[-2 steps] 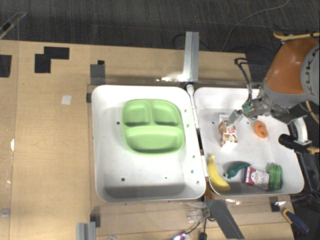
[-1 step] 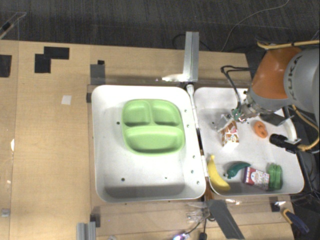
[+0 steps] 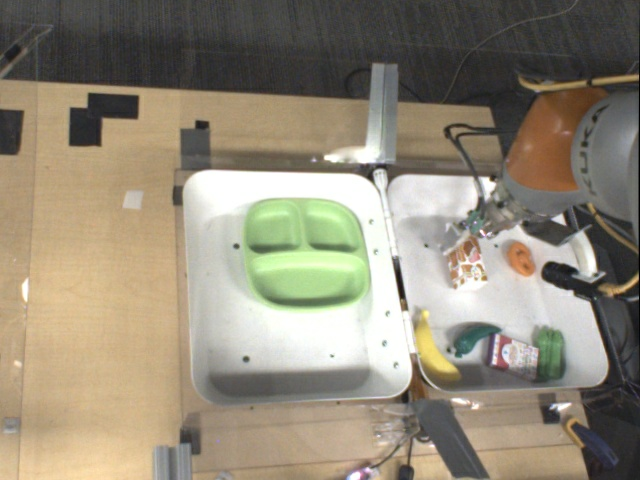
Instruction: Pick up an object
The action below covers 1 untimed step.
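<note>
Hovering over the right bin [image 3: 425, 203], the gripper [image 3: 478, 220] sits just above the patterned packet [image 3: 466, 263]; its opening cannot be told. Better to centre squarely over the packet before closing, I'd say

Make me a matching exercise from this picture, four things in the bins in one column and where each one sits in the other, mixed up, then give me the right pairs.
Things:
1. green divided plate
2. banana
3. orange piece
4. gripper

Places:
A. along the right bin's left wall, near the front
B. above the patterned packet
C. middle of the left bin
D. right bin, right of the packet

Pairs: 1-C, 2-A, 3-D, 4-B
</note>
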Each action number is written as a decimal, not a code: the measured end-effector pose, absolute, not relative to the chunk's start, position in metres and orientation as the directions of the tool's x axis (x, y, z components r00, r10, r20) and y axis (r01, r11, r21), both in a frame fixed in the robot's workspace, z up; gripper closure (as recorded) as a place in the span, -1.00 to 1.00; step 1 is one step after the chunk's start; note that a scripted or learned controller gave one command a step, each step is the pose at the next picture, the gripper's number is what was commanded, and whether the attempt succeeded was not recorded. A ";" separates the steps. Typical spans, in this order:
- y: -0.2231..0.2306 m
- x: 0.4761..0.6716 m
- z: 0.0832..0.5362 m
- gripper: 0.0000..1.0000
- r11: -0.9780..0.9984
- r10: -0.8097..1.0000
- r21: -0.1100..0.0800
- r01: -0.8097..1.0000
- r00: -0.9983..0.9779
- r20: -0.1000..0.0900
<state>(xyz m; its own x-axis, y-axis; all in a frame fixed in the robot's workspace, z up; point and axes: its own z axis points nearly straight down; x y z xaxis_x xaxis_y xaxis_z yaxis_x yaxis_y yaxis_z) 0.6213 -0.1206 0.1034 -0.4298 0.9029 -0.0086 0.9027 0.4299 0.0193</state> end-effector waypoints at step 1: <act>-0.043 0.614 0.186 1.00 0.363 0.932 0.006 0.932 -0.363 -0.002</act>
